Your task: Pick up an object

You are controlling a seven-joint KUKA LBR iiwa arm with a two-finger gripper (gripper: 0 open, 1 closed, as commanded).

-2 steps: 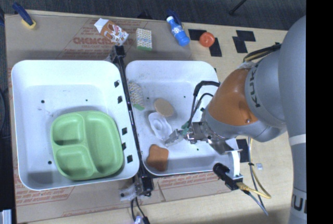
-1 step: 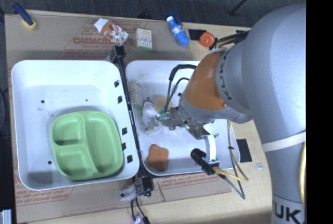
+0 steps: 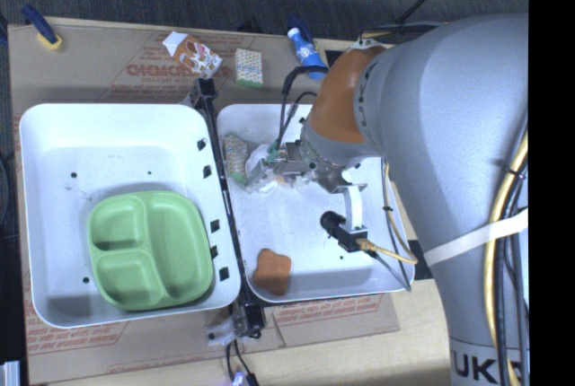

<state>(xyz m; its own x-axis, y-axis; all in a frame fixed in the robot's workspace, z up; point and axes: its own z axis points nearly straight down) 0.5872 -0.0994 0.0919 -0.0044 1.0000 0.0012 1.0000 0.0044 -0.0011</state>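
Observation:
My gripper (image 3: pixel 262 167) reaches into the right bin (image 3: pixel 305 272) from the right and sits low at its upper left. Its tips are among a small white and pale object (image 3: pixel 260 179) and right beside a greenish patterned item (image 3: pixel 236 155) near the bin's left wall. An orange sponge-like block (image 3: pixel 272 271) lies at the bin's front, well apart from the gripper. The arm's orange band (image 3: pixel 339 101) and grey body cover the bin's right part.
The left bin (image 3: pixel 54 142) holds a green divided tray (image 3: pixel 149 248). A black divider (image 3: pixel 218 187) runs between the bins. Small packets (image 3: pixel 192 57) and a blue clamp (image 3: pixel 305 48) lie behind the bins. A black cable plug (image 3: pixel 341 232) hangs over the right bin.

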